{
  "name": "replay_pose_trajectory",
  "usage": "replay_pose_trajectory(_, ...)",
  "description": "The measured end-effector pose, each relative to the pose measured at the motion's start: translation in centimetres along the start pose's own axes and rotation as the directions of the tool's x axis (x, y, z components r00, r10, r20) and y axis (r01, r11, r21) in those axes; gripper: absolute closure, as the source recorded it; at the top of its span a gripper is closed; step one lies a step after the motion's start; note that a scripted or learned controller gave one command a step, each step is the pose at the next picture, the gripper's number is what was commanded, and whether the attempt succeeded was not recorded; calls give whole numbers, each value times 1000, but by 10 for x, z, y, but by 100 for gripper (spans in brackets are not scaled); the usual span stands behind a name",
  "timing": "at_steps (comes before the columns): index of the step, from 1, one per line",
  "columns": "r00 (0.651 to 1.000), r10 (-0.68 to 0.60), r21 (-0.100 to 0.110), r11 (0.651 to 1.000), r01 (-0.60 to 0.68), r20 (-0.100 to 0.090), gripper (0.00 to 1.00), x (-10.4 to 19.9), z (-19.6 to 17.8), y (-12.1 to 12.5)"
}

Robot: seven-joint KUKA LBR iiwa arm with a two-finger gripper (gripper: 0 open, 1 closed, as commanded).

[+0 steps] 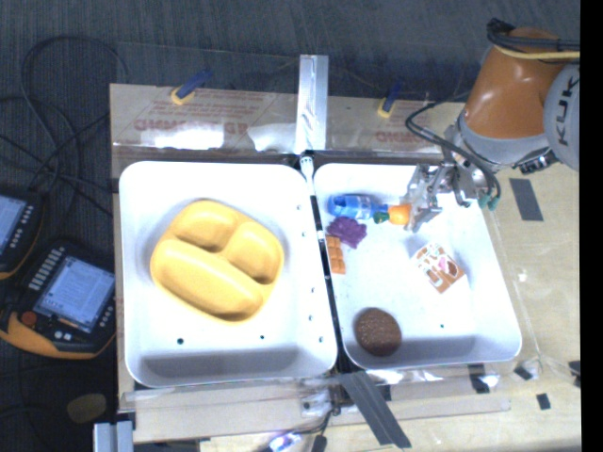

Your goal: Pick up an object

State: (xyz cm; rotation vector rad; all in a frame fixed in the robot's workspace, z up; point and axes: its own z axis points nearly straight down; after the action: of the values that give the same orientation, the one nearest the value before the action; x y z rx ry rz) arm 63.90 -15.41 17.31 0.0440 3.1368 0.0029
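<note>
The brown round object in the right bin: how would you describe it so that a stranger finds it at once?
Look in the right white bin, at its near edge. The brown round object lies there alone, a dark, flat disc. The other items in this bin are colourful and sit farther back, toward the gripper.

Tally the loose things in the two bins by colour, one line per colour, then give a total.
Yellow: 1, the large yellow lump in the left bin
Blue: 1, the blue bottle
Purple: 1, the purple piece
Orange: 2, the small orange block and the orange piece
Brown: 1, the brown disc
White and red: 1, the printed packet
Total: 7
</note>
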Motion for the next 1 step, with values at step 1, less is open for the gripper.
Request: replay_pose_trajectory(1,999,49,-1,999,-49,1,100,-7,-11,-15)
